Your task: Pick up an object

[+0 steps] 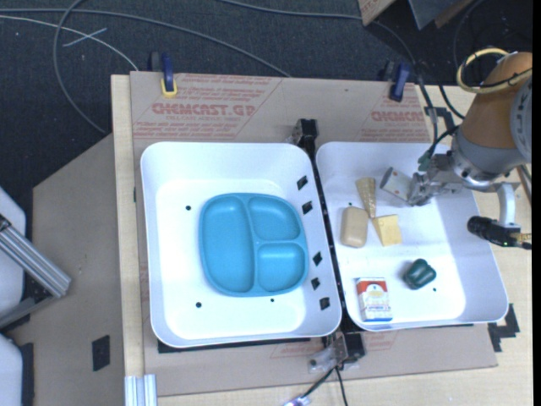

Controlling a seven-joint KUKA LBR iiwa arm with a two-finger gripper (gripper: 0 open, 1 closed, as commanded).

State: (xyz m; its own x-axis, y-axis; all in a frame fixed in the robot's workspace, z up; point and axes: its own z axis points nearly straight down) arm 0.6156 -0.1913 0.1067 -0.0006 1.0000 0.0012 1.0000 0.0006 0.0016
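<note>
While the gripper (416, 188) hovers over the right bin (473, 311), its spread unreadable, the nearest object, a tan stick (366, 194), lies just left of the jaws, long axis running up the bin.

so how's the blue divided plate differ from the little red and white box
The blue divided plastic plate is large, rounded and one colour, lying in the left white bin. The small red and white box is rectangular and printed, lying in the right white bin. Both lie flat.
</note>
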